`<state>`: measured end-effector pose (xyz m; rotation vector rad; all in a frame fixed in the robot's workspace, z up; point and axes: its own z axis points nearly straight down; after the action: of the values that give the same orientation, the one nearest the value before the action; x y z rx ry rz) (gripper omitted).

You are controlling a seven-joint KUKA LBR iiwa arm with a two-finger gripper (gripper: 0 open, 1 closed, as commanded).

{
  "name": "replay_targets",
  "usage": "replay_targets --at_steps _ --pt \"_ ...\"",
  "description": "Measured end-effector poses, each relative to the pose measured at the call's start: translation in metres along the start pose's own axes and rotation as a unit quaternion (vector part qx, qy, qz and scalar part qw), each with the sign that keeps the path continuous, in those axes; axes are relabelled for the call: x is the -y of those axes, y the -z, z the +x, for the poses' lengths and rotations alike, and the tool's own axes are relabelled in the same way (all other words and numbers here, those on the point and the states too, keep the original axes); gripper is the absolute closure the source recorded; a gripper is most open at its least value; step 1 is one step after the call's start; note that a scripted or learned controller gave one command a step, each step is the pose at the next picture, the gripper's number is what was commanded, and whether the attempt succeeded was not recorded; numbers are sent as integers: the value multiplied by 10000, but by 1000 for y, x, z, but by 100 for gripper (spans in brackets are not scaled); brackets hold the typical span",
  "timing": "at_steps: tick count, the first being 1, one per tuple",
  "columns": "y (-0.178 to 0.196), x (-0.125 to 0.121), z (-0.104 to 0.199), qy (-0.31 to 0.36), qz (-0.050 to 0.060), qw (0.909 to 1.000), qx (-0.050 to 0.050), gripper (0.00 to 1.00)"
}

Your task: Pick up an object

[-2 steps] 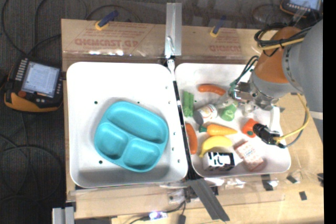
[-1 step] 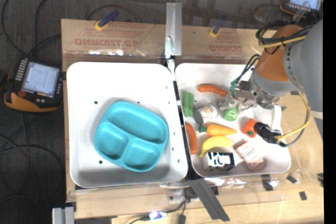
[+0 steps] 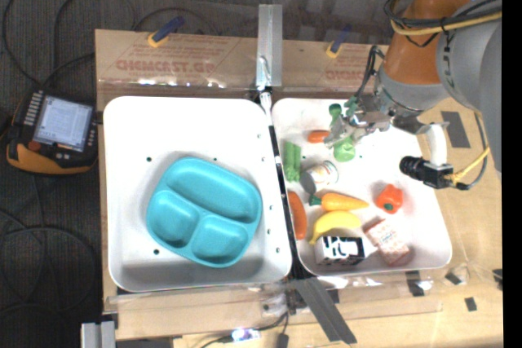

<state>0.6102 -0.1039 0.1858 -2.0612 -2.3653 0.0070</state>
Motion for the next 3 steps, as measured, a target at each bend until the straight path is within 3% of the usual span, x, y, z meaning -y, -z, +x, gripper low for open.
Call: replay_targets --at_steps 1,2,3 --pt "3 16 -22 551 -2 9985 5 100" --pt "-10 50 -42 1250 0 9922 -4 100" --pt "-45 45 -36 2031 -6 9792 -6 100"
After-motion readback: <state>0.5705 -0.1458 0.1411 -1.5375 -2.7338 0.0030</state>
